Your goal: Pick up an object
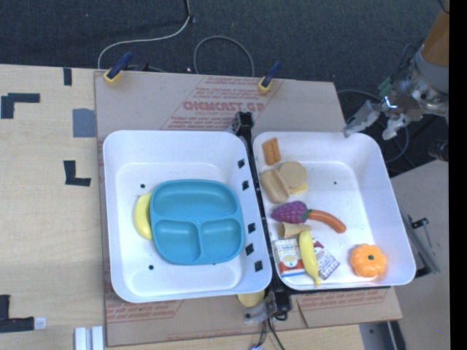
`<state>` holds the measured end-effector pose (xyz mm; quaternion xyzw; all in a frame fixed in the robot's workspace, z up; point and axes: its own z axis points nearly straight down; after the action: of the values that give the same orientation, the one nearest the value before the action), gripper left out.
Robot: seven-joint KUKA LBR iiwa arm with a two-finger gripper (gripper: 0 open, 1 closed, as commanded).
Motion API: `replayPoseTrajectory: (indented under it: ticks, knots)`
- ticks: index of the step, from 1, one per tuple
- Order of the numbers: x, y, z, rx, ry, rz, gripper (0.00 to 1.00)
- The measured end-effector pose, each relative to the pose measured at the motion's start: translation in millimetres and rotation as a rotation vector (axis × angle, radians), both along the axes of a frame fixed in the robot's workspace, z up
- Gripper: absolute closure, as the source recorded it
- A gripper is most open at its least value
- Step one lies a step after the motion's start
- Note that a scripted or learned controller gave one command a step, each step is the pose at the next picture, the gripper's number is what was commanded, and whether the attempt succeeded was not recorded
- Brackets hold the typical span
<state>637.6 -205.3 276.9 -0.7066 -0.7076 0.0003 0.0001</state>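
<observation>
Camera view: hand (372,119) hovers over upper right corner of right bin (390,195), fingers spread apart, nothing between them. Banana (309,255) well below and left of hand, near bin's front wall, long axis running front to back, lying over small carton (289,257). Orange pumpkin (367,260) straight below hand. Carrot (326,219), grapes (290,211) between. Blue divided plate (195,221) far left, in left bin (117,195).

bench (44,217) | cardboard sheet (211,104) on it | two white bins (117,152) atop
</observation>
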Motion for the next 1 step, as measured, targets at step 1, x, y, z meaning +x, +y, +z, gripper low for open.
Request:
replayPoseTrajectory:
  ticks: [1]
  knots:
    - [-38.2,61.2,-127.1,0.006,0.015,0.003,0.00]
